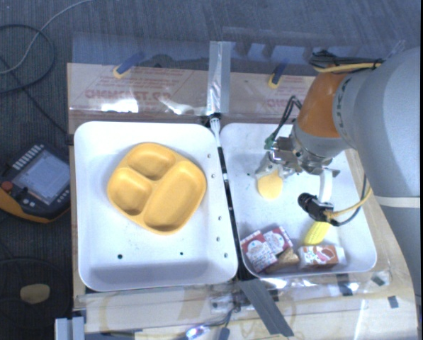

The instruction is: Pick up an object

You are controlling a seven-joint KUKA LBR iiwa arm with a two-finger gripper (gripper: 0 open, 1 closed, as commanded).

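Note:
My gripper [298, 176] hangs over the upper middle of the right bin [360, 261]; it is open, with nothing between its fingers. A small pale-yellow round object [270, 186] lies on the bin floor just below the left fingertip, touching or almost touching it. Nearer the front lie a yellow corn-like piece [316, 231], a red and white packet [266, 247] and a second red packet [319, 256]. The grey arm with its orange band [323, 105] comes in from the right and hides the bin's upper right corner.
The left bin [91, 261] holds a yellow three-compartment plate [156, 186]. A black cable loop [316, 205] hangs from the wrist over the right bin. A metal strip [218, 69] stands behind the divide between the bins. A handheld pendant [30, 183] lies on the floor at left.

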